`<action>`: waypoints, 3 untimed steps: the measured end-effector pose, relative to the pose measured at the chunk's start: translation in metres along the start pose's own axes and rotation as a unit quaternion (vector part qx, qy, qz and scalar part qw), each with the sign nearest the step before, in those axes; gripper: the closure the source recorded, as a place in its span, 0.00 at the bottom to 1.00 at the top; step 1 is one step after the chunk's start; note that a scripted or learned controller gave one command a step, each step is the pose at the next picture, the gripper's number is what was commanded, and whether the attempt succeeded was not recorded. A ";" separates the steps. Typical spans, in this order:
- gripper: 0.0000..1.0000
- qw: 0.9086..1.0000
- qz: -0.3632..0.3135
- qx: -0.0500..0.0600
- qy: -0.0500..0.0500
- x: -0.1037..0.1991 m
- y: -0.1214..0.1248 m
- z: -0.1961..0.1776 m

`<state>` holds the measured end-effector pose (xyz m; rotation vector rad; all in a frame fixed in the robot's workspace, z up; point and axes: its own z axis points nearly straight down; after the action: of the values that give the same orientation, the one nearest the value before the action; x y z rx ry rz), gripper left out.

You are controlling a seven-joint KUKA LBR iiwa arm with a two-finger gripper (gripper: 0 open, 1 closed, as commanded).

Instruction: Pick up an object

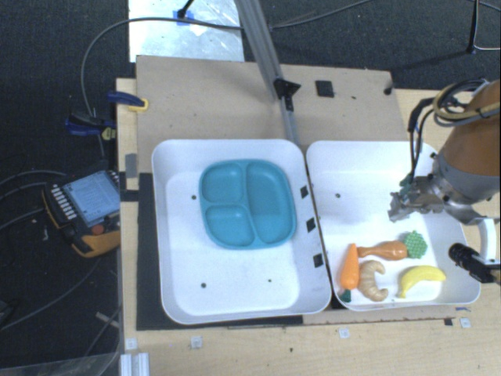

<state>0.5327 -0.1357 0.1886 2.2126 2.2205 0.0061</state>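
Observation:
In the right bin (352, 171) several toy foods lie near the front: an orange carrot (349, 267), a tan croissant (374, 280), a yellow banana (420, 279), a roasted drumstick (383, 250) and a green broccoli piece (416, 244). My gripper (407, 206) hangs over the right bin's right side, just above the broccoli and drumstick. I see nothing between its fingers, and their spacing is too small to make out.
The left bin (180, 280) holds a blue divided plate (247, 203). A grey pole (262, 37) slants across the back of the bench. Cables, clamps and a handheld pendant (84, 206) lie on the floor at the left.

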 end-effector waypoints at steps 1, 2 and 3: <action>1.00 1.000 -0.001 -0.001 0.000 -0.003 0.001 -0.064; 1.00 1.000 -0.001 0.002 0.001 -0.003 0.002 -0.074; 1.00 1.000 -0.003 0.003 0.002 0.048 0.021 -0.059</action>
<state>0.5534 -0.0875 0.2479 2.2102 2.2324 0.0037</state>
